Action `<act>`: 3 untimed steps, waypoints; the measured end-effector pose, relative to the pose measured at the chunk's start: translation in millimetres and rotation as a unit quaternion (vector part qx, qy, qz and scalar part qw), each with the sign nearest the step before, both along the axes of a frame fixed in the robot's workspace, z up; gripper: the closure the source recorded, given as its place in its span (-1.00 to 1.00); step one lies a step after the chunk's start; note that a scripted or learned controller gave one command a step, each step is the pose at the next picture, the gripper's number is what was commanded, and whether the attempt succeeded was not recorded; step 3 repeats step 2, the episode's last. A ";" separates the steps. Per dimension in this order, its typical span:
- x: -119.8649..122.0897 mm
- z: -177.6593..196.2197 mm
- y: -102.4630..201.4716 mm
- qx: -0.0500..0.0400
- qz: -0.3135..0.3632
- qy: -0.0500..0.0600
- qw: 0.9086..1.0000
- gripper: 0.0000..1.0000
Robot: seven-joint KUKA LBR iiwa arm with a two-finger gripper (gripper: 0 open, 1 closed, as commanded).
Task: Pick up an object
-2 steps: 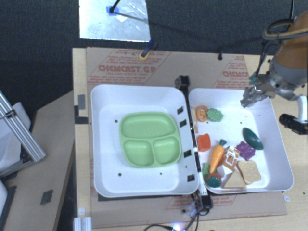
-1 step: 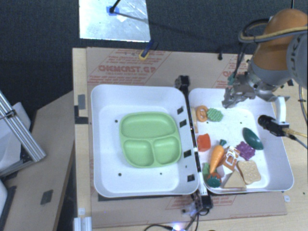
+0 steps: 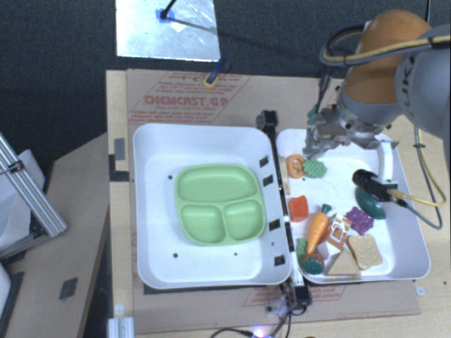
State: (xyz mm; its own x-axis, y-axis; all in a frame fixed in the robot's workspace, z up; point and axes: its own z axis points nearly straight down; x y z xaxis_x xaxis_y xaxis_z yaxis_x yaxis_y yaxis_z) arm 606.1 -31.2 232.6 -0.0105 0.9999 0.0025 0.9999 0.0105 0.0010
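Observation:
My gripper point(image 3: 315, 148) hangs low over the far left corner of the right bin point(image 3: 412, 248). Just below it lie an orange ring point(image 3: 294, 165) and a green bumpy piece point(image 3: 315, 168), side by side. Nothing shows between the gripper and these two. Further toward the front of the bin lie a red block point(image 3: 299, 208), a carrot point(image 3: 318, 229), purple grapes point(image 3: 360, 220), a dark teal piece point(image 3: 371, 205) and a slice of bread point(image 3: 364, 251).
The left bin point(image 3: 151, 189) holds a green divided plate point(image 3: 218, 203). A black divider point(image 3: 276, 189) runs between the bins. Small green and red pieces point(image 3: 310, 255) crowd the right bin's front left corner. A shiny sheet point(image 3: 165, 20) lies beyond the bench.

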 end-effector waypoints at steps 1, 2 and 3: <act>4.3 4.2 53.3 0.000 0.000 -0.001 1.000 1.00; 4.4 -2.5 66.2 -0.001 -0.002 0.000 1.000 1.00; 4.4 -2.5 66.2 -0.001 -0.002 0.000 1.000 1.00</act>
